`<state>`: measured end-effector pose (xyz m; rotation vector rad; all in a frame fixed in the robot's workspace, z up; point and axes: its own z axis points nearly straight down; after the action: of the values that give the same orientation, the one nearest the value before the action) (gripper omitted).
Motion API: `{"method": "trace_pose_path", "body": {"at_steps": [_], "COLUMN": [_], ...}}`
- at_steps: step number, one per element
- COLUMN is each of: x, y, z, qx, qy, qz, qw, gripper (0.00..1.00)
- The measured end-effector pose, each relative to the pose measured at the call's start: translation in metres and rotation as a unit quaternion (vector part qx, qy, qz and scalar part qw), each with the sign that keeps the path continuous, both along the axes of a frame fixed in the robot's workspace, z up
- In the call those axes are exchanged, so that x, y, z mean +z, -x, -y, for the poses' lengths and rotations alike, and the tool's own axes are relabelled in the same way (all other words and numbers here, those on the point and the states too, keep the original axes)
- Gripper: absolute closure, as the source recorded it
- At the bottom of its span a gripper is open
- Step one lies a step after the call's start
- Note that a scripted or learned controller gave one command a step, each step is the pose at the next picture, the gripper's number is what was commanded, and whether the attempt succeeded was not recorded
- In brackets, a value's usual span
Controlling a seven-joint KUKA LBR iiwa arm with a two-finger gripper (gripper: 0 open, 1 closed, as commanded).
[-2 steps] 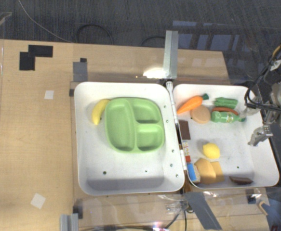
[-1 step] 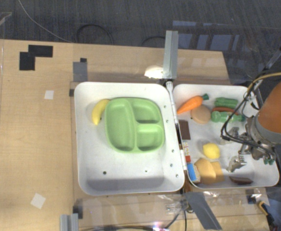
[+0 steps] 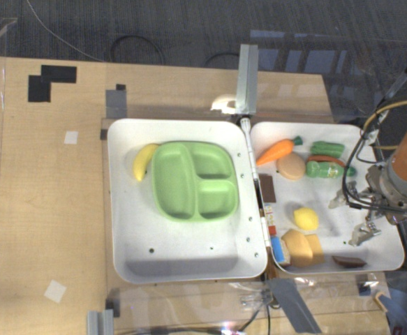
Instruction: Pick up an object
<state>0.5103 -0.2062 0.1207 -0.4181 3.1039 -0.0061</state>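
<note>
Item: approach step, nothing lifted yet. We log the gripper hanging low over a bare patch near the right edge of the right bin, jaws spread wide with nothing between them.

Candidates in that bin: lemon nearest, toward the bin's middle; yellow block by the near left corner; carrot, beige round piece and green pieces along the far edge.

Left bin: green divided tray, banana beside it.

Next move, we judge: shift over one piece, descend, close squarely.
</note>
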Motion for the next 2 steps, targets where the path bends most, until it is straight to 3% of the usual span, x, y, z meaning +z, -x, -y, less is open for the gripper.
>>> {"method": "trace_pose_path", "body": {"at_steps": [1, 2], "x": [-0.030, -0.029], "y": [-0.021, -0.018], "z": [-0.001, -0.115], "qx": [0.069, 0.103], "qy": [0.0013, -0.0003], "qz": [0.001, 0.006], "qw": [0.9976, 0.9947], "gripper": [0.00, 0.00]}}
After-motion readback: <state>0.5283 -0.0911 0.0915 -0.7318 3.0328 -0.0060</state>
